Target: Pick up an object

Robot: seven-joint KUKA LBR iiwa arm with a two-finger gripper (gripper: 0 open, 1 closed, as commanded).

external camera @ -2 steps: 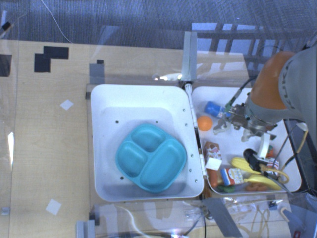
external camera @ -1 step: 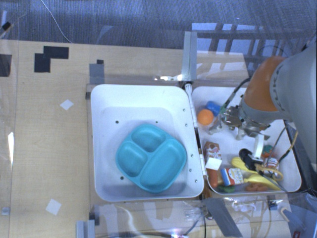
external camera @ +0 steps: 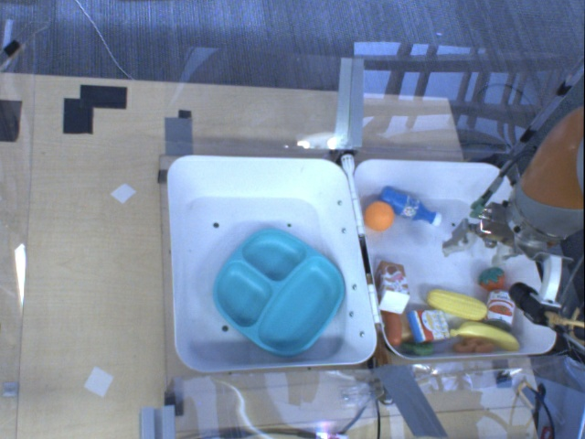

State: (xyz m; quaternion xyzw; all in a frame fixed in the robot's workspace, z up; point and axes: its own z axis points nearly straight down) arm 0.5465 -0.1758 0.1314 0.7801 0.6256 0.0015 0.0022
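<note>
Reaching in from the right, arm (external camera: 556, 176) over right bin (external camera: 430, 176), jaws' state unclear; bottle (external camera: 409, 206) nearby

Wooden bench (external camera: 91, 273) bears two white bins: left bin (external camera: 187, 245); right bin (external camera: 439, 186); touching

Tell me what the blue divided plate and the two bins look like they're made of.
Blue divided plate: probably moulded plastic, matte, uniform colour, rounded compartment ridges. Left bin and right bin: likely smooth white plastic with soft rounded corners, though coated metal can't be ruled out.
</note>
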